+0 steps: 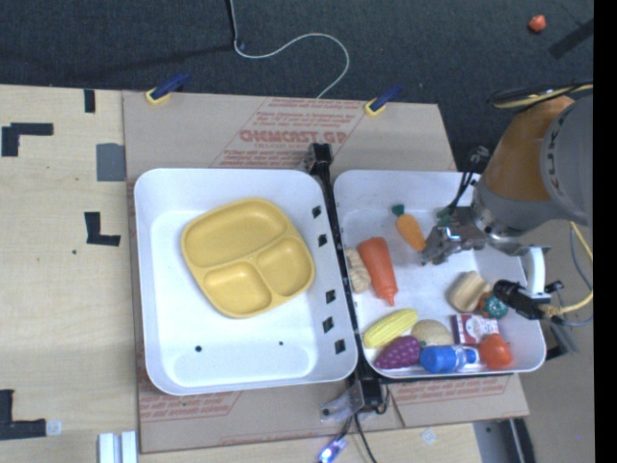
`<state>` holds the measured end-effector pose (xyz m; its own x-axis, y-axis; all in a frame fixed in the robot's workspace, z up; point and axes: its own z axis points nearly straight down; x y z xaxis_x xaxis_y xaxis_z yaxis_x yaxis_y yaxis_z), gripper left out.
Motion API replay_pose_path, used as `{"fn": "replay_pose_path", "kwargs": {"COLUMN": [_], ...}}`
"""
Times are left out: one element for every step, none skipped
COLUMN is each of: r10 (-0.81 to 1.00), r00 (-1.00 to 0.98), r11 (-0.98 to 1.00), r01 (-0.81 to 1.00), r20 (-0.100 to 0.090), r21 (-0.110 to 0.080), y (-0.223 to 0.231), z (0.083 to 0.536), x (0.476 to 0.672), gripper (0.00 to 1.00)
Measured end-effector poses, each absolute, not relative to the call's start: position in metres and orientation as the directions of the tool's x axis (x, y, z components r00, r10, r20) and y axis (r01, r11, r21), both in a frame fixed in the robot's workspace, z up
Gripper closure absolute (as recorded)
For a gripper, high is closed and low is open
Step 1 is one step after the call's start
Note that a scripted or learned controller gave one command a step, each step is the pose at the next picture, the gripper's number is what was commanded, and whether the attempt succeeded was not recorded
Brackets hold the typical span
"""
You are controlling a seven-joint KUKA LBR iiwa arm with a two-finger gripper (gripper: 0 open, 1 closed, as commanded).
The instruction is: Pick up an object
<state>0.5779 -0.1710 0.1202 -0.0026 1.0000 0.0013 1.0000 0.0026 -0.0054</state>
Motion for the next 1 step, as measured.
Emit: {"fn": "replay_pose_path", "kwargs": {"r10": [1.000], "r00": [-0.003], "r11": [0.003], "r01": [1.000], "r20": [0.002], "r21": [-0.007], "y": [-0.1708], "z": [0.1294], "x": [0.5776], "gripper": [1.00]}}
